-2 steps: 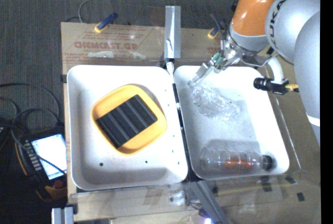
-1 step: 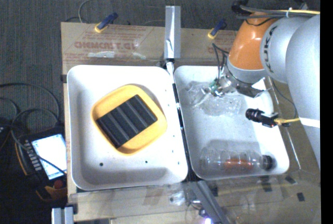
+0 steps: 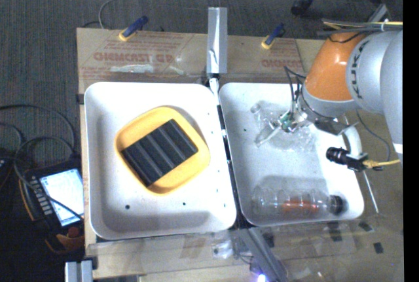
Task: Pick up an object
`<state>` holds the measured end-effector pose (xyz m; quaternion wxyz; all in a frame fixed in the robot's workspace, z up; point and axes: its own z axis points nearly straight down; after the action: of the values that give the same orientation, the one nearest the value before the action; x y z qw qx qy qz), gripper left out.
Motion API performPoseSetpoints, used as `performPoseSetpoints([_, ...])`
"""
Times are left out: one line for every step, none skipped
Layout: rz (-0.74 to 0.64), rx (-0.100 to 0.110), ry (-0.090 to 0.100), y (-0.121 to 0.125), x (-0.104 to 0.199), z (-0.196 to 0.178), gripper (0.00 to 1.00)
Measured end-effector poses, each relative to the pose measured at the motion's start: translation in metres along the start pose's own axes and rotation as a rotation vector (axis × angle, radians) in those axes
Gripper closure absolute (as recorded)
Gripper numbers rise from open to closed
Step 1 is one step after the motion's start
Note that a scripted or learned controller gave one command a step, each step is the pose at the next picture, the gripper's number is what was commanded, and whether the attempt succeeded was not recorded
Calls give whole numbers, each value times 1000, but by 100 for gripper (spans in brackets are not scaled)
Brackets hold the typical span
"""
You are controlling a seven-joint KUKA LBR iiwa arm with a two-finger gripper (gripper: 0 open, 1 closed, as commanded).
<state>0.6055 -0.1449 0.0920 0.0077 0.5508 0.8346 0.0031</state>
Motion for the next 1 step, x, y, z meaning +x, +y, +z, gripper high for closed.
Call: performPoseSetpoints([58, 24, 13, 57, -25, 4, 0])
